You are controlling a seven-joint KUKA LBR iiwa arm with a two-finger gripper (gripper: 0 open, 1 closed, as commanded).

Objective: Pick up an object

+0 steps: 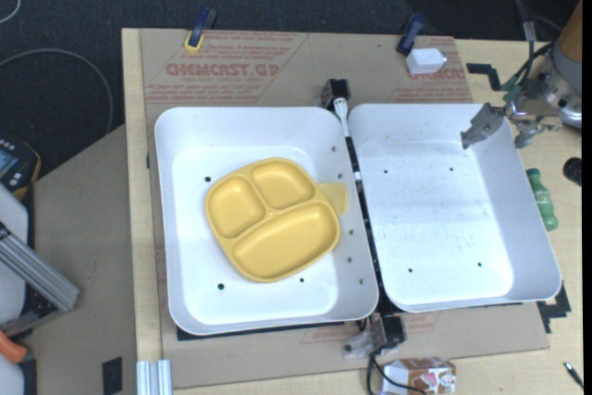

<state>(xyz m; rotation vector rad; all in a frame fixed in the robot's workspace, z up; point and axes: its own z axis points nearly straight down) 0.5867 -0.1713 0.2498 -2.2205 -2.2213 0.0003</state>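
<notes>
The task is at its opening step: nothing is lifted, and the gripper (499,127) hangs over the far right corner of the right bin (518,199), well apart from anything it could take. Its two fingers (479,129) stand spread wide with nothing between them, one grey tip showing clearly over the bin's far edge and the other close to the wrist.

The only thing on offer is the yellow divided plate (271,217), which lies flat in the left bin (176,199), a little toward that bin's near right side. It has three compartments, two small ones on the far side and one long one on the near side; all three look bare. A pale yellow tab or second piece (335,196) peeps out from under the plate's right edge, toward the wall between the two bins; what it is cannot be told.

The right bin holds nothing but a few dark specks on its floor.

The next move, as I judge it, calls for the arm to cross the wall between the bins and come down over the plate. A flat, broad plate offers little to pinch, so the fingers would probably have to straddle a rim or a divider ridge; a grasp on the smooth floor of a compartment would likely slip.
</notes>
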